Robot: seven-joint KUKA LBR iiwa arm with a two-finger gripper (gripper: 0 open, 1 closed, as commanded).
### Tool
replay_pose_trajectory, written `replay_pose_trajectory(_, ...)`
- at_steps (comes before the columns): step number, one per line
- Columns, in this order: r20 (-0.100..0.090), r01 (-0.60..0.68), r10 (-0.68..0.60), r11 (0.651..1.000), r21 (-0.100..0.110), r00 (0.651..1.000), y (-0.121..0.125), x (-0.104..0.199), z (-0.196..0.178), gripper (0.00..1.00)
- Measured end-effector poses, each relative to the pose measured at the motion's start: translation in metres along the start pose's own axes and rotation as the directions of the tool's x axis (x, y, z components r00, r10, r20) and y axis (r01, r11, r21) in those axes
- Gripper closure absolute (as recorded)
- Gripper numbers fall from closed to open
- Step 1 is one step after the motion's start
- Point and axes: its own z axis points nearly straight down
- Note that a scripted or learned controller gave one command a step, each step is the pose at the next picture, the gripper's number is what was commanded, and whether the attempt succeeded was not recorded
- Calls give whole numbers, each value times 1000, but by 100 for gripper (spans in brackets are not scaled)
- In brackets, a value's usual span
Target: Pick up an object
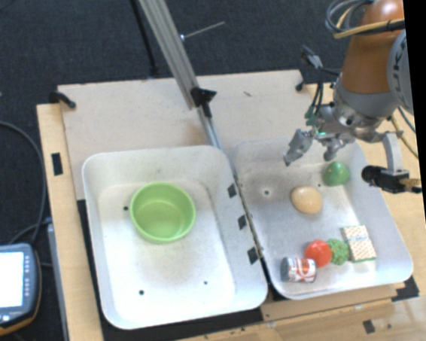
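pincer (315, 146) open above right bin (263, 176), nothing held

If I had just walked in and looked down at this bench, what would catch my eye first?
Probably the bright green bowl, sitting alone in the left white bin. Next, the grey and orange robot arm reaching in from the right, its gripper over the far end of the right bin. There lie a green ball and a beige egg-shaped thing, with a red object and small packets near the front.
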Motion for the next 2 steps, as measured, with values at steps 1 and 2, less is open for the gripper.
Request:
replay_pose_trajectory(1, 0, 0, 0, 1000, 0, 1000, 0, 0, 0, 0)
replay_pose_trajectory(2, 2, -4, 4, 1000, 5, 1000, -3, -11, 49, 0)
